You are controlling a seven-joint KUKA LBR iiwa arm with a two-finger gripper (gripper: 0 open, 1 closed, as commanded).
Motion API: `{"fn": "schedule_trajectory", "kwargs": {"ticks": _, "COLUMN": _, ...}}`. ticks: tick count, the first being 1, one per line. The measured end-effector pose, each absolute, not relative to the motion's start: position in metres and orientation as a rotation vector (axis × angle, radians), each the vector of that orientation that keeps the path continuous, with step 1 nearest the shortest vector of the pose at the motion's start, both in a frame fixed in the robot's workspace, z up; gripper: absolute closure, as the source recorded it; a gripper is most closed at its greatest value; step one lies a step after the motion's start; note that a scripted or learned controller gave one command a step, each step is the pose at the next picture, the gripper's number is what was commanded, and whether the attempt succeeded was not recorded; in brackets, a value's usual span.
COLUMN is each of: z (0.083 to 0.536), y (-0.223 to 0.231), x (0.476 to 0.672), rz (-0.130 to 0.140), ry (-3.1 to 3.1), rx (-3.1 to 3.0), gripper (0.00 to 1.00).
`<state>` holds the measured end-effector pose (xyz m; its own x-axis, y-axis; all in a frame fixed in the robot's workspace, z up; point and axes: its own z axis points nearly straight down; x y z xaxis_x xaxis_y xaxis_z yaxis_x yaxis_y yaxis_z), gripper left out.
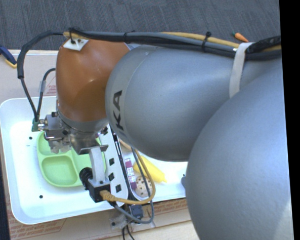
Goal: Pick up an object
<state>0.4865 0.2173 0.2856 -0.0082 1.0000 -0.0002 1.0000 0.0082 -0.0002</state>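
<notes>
Grey and orange arm (190, 119) over most of the left white bin (15, 150), hiding the jaws; open or shut, cannot tell. Under the wrist, a pale green divided tray (62, 170) flat on the bin floor, partly covered by the wrist hardware. Just right of it, a yellow object (152, 171) peeping out beneath the arm. Cardboard-lined bench (35, 228) around the bin.
</notes>
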Motion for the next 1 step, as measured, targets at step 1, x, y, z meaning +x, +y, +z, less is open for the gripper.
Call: {"fn": "schedule_trajectory", "kwargs": {"ticks": 1, "z": 0.2381, "y": 0.2174, "x": 0.5086, "rz": 0.007, "ry": -2.229, "rx": -2.212, "gripper": 1.00}}
